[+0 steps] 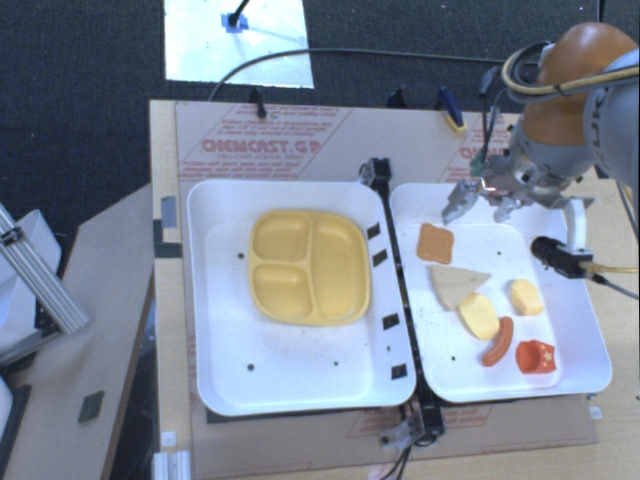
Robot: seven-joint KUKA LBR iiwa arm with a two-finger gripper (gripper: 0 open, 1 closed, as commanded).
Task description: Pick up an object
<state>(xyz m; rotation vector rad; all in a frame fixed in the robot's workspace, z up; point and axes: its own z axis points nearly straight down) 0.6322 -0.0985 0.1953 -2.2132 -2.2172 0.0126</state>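
My gripper hangs over the far edge of the right bin, its fingers spread open and nothing between them. Just below and left of it lies an orange-brown square slice. Nearer the front lie a pale wedge, a yellow chunk, a small yellow block, a reddish sausage and a red pepper piece. All of them rest on the bin floor, apart from the gripper.
The left bin holds a yellow plate with three compartments. A black divider with clips runs between the two bins. Bare floor shows at the right bin's far right corner.
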